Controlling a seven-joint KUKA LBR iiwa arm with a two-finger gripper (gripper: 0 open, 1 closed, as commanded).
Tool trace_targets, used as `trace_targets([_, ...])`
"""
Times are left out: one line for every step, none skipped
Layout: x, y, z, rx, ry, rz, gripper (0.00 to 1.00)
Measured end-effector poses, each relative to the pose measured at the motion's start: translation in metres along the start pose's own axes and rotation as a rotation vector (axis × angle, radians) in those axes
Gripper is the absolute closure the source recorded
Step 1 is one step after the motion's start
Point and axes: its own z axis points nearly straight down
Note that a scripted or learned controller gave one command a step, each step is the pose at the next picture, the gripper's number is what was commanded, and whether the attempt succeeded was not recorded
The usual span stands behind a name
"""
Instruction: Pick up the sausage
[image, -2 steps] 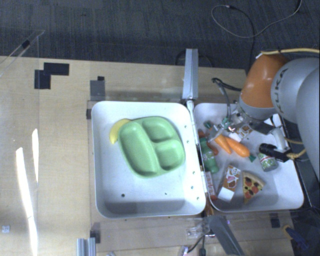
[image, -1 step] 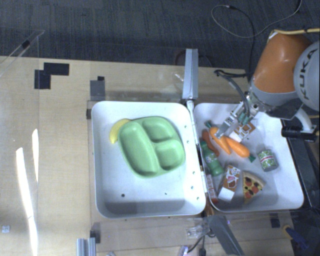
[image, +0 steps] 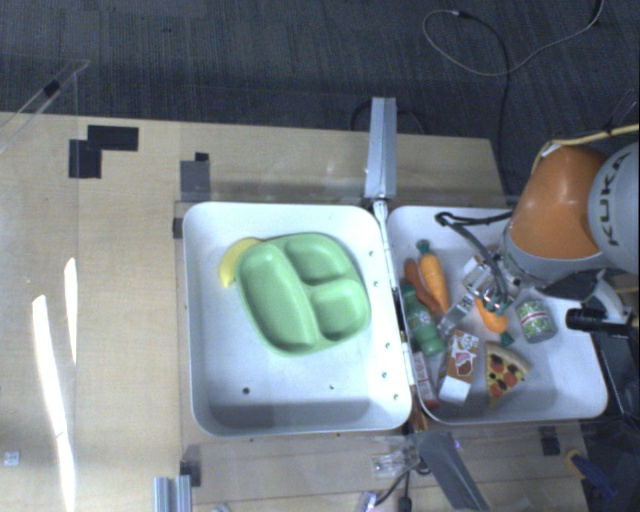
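1. Reaching in from the table's right edge, the arm bends down over the right bin, its orange band uppermost and the wrist tilted toward the bin's middle.
2. The end effector hangs low over the clutter near the centre of the right bin; whether it is spread or pressed together cannot be told, since the metal parts blur together.
3. Nothing can be seen pinched in it.
4. The sausage, a reddish-brown piece, lies near the right bin's left wall, touching the carrot along its right side.
5. A second orange piece lies just below the end effector, and a small can stands just right of it.
6. A green bottle lies along the left wall below the sausage.
7. A pizza slice and a small carton lie near the bin's front edge.
8. The left bin holds a green divided plate, upside down or not I cannot tell, with a banana peeking out at its upper left.
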Motion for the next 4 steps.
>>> trace_targets([-0.038, 0.054, 0.012, -0.001, 0.000, 0.032, 0.00])
trace_targets([-0.045, 0.075, 0.013, 0.011, 0.011, 0.092, 0.00])
trace_targets([-0.051, 0.076, 0.014, 0.010, 0.024, 0.196, 0.00])
trace_targets([-0.069, 0.049, 0.014, 0.003, 0.013, 0.243, 0.00])
